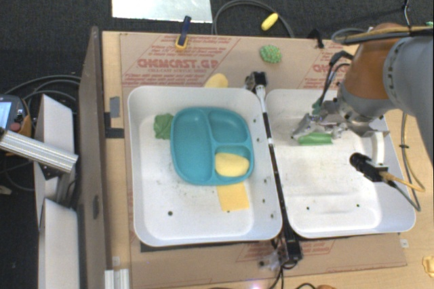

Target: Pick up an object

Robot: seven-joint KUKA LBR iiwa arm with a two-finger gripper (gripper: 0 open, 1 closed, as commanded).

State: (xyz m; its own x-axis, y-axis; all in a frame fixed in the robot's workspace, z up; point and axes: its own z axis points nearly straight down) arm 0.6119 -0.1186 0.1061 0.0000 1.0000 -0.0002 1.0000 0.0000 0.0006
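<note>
Two white bins sit side by side on my tabletop (169,53), and the arm (393,70) has reached into the right bin (339,213). My claw (313,129) hangs low over that bin's upper left part, right at a small green object (314,139) lying flat on the bin floor. From this slanted view I can't tell whether the claw is open or closed, nor whether it has the green piece between its tips or merely rests just above it.

The left bin (146,213) holds a teal divided plate (203,145) with a yellow lump (231,163) in one compartment, a yellow slab (234,197) just below the plate, and a green leafy piece (163,125) touching its left edge.

I judge this to be the grasp step itself: descent looks finished, lift not begun. The next move calls for a firm closure around the green object's narrow sides, then a straight rise, slow enough that I can check the piece comes up with it.
</note>
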